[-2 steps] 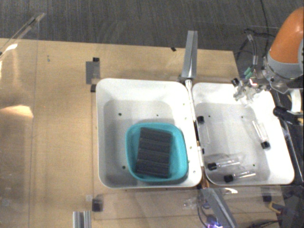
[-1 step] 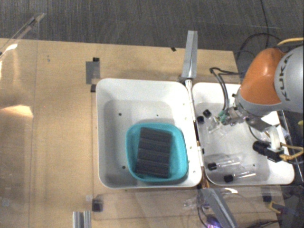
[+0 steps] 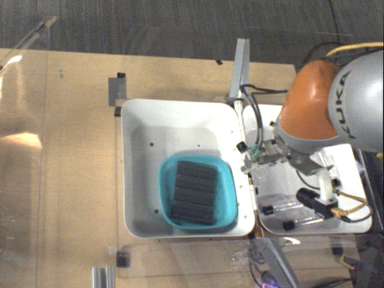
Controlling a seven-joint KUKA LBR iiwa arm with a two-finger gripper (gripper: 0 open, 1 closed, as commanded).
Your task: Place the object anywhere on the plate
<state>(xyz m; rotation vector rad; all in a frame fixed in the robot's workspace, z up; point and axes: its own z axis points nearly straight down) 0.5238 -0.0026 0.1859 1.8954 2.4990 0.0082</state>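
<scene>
Turquoise catches our eye first: the plate (image 3: 197, 192), square with rounded corners, sits in the left bin (image 3: 138, 161) toward that bin's near right corner. On it lies the object (image 3: 194, 192), a dark grey ribbed block, resting flat near the plate's middle with turquoise rim visible on all sides. We see the arm (image 3: 327, 107), grey with its orange band, hanging over the right bin (image 3: 354, 161) close to the wall that divides the two bins. The gripper (image 3: 259, 155) sits beneath the wrist just beside that wall, apart from the plate and the object. We cannot tell how it is set. Both bins rest on the pale wooden worktop (image 3: 60, 161).
</scene>
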